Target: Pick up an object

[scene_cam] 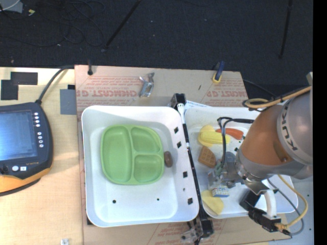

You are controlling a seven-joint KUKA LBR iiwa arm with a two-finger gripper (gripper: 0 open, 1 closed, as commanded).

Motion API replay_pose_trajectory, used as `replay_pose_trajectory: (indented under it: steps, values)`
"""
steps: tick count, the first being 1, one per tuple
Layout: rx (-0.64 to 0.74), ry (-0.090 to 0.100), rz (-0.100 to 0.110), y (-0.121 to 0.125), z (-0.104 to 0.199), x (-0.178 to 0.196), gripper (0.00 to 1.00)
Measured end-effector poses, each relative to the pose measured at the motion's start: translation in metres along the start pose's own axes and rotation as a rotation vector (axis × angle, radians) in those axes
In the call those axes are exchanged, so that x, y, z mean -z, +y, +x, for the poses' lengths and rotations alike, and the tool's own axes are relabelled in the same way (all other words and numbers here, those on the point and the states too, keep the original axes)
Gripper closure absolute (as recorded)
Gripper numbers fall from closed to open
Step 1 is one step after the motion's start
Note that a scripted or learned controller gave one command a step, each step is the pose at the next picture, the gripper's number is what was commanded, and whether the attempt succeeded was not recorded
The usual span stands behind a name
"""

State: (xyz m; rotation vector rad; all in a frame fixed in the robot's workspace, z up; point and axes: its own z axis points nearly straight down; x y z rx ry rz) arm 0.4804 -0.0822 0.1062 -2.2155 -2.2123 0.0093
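In the right bin (194,117) lie a yellow toy (210,135), an orange carrot-like piece (234,133), a brown waffle-like piece (207,157), a pale yellow piece (213,203) near the front wall, and a small blue and white item (220,191). My gripper (222,176) hangs low in this bin, just above the blue and white item and right of the waffle piece. The grey arm with its orange band (265,142) hides the bin's right half.
The left bin (97,198) holds a green divided plate (132,154) with a small brown object (167,159) at its right edge. A tablet-like pendant (23,139) lies at the left of the bench. Cables (276,216) trail at the front right.
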Motion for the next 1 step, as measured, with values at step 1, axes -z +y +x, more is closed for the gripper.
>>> replay_pose_trajectory:
  steps: [1]
  values:
    - [0.009, -0.001, -0.016, 0.0415, 0.0606, 0.0844, 1.00]
